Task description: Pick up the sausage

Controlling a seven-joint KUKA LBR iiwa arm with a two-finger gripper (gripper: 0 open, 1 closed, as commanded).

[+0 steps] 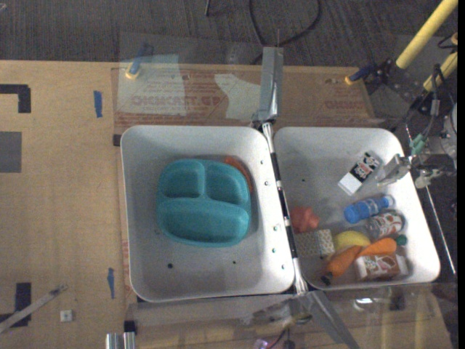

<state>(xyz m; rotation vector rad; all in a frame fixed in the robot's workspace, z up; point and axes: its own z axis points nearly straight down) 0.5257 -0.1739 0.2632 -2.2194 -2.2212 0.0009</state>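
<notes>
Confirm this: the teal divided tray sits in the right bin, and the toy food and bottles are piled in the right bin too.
Not quite. The camera view shows the teal divided tray in the left bin. The toy food and bottles, such as the blue bottle, are indeed in the right bin.

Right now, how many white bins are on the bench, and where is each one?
2. The left bin holds a teal divided plate. The right bin sits directly beside it and holds the small items, including a blue bottle. No more bins are visible.
</notes>
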